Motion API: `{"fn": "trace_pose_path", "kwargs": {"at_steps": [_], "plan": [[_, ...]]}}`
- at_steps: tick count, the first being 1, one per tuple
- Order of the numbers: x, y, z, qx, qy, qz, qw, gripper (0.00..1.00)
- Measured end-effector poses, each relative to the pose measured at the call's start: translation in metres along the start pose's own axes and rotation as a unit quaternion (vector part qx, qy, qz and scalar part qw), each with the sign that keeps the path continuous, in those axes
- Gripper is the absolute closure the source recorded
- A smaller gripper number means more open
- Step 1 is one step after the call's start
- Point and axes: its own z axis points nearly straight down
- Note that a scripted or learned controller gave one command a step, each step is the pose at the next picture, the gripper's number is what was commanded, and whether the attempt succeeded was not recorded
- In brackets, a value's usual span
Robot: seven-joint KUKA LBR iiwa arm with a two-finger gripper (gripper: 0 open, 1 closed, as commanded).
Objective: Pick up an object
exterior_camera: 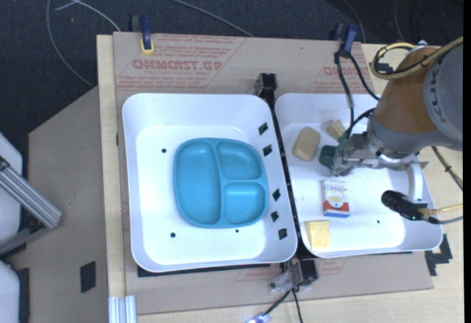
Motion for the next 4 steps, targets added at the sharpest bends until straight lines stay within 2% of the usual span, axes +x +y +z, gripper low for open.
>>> {"fn": "trace_pose_path", "kwargs": {"at_steps": [1,3,4], "plan": [[0.005,0.01,-0.049,-0.003,-0.002,-0.001,1.0,1.0],[-0.005,0.011,-0.161,-0.004,-0.002,-0.001,1.0,1.0],[0.046,0.019,-0.145,0.001,0.0,-0.003,1.0,1.0]]}}
